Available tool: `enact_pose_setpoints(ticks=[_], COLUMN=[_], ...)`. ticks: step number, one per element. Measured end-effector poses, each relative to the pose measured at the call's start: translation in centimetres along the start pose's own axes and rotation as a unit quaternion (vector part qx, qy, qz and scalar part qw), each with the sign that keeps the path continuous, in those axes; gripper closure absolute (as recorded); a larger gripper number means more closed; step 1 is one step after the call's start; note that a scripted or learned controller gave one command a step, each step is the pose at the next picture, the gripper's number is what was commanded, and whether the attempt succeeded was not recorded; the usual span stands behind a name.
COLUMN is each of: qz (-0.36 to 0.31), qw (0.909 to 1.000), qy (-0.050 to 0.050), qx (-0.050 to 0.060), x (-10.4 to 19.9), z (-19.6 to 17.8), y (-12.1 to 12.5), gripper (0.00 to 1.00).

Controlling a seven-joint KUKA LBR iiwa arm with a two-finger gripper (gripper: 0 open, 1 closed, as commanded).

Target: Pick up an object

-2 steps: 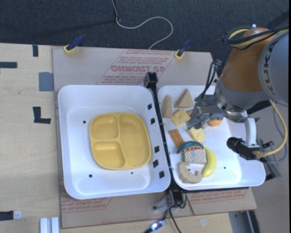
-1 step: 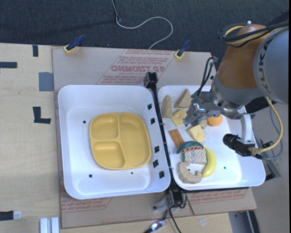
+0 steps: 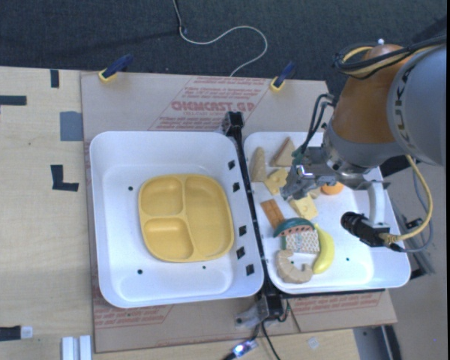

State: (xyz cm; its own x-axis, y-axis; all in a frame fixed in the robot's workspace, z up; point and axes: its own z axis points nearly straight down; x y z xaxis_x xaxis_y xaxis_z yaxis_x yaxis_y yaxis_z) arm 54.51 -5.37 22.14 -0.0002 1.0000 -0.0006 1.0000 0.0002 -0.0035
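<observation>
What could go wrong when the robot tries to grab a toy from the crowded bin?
1. The gripper hangs over tightly packed pale food pieces, so it might catch two at once or just shove them aside.
2. The small orange piece lies right beside the gripper and could get knocked away as the arm comes down.

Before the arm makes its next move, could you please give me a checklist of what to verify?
1. Gripper above the right bin: ok.
2. Pickable things near it, such as the pale wedges: ok.
3. Room around those wedges: not ok, they lie crowded together.
4. Something already held: cannot tell.
5. Yellow plate in the left bin, away from the gripper: ok.
</observation>
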Motion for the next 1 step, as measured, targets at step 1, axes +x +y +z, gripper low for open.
enact_pose_setpoints(ticks=[1], qz=[0.0], qw=[1.0], qy=[0.0], qx=[0.0], x=[-0.35], z=[0.56], y=[-0.08], gripper=[1.0])
